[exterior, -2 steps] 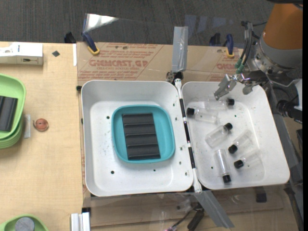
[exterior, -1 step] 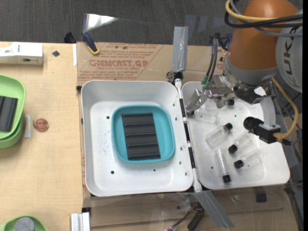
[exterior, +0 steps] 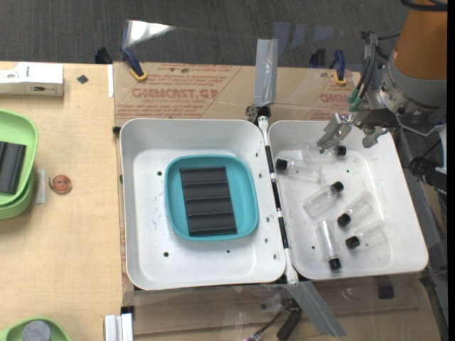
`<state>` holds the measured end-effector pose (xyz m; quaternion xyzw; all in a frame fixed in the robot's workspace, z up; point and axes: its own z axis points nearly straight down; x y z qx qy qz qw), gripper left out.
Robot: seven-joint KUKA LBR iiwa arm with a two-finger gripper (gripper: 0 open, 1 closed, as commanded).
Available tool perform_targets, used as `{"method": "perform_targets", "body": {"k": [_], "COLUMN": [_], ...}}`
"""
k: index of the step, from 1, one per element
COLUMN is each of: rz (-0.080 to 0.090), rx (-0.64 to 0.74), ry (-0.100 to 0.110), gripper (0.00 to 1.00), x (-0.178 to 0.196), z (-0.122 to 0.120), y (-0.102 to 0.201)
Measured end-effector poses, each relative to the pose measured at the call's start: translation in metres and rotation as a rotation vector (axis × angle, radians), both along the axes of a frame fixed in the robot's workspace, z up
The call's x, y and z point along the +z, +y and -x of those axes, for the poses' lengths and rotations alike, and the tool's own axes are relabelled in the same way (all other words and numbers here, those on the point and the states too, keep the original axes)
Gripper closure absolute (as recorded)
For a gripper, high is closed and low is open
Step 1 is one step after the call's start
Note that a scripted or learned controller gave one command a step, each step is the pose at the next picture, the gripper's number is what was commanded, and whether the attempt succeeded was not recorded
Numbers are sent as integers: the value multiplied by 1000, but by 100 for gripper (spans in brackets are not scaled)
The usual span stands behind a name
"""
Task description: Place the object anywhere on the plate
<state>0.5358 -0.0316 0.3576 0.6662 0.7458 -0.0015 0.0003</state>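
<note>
The teal plate (exterior: 247,190) lies in the middle of the left bin (exterior: 142,212) and carries a black ridged pad (exterior: 207,201). Several clear vials with black caps are scattered in the right bin (exterior: 398,254), such as one vial (exterior: 321,196) at its centre and another vial (exterior: 328,241) near the front. My gripper (exterior: 350,138) hangs over the far part of the right bin, fingers spread and nothing between them. A small black-capped vial (exterior: 341,150) lies just below the fingertips.
A green tray (exterior: 21,130) holding a dark block sits at the left edge of the bench. A small round copper piece (exterior: 61,184) lies near it. Cardboard (exterior: 185,87) and clamps line the back behind the bins.
</note>
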Motion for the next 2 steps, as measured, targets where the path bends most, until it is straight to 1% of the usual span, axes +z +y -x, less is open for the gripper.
{"method": "perform_targets", "body": {"k": [1,2], "rz": [0,1], "rx": [-95,-220], "ry": [3,1], "gripper": [0,0], "x": [-69,62], "z": [18,1], "y": [37,5]}}
